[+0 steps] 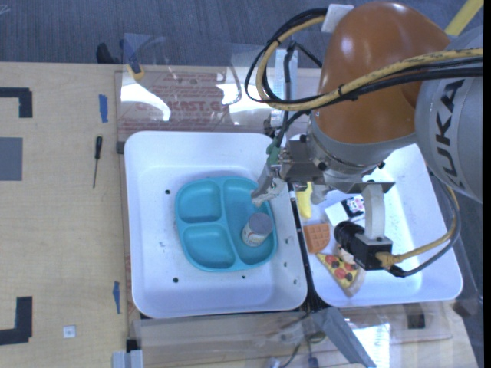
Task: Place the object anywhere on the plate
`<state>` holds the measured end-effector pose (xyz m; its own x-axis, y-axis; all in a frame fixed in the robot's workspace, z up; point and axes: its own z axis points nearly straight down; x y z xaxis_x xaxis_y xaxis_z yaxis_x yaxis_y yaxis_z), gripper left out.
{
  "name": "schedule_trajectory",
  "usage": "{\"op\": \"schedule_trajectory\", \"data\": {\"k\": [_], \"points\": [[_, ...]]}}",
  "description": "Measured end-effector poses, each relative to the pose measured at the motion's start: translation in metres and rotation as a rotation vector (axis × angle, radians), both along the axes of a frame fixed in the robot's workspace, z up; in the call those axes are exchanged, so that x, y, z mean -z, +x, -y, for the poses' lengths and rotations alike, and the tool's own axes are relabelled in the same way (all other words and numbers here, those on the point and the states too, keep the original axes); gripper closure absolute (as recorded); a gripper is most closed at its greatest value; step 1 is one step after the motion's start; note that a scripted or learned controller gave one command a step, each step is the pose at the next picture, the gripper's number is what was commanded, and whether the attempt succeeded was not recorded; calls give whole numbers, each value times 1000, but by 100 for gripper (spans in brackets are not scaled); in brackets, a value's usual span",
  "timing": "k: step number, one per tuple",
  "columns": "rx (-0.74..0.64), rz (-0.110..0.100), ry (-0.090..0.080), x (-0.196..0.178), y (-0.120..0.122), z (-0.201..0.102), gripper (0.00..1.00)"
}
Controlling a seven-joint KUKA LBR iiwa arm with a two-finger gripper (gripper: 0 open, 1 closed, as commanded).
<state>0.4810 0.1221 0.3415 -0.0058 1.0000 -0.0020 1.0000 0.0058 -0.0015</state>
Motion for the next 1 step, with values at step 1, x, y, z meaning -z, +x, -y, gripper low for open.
{"op": "schedule_trajectory", "data": {"k": [1], "points": [[0,0,0,0,0,0,0]]}}
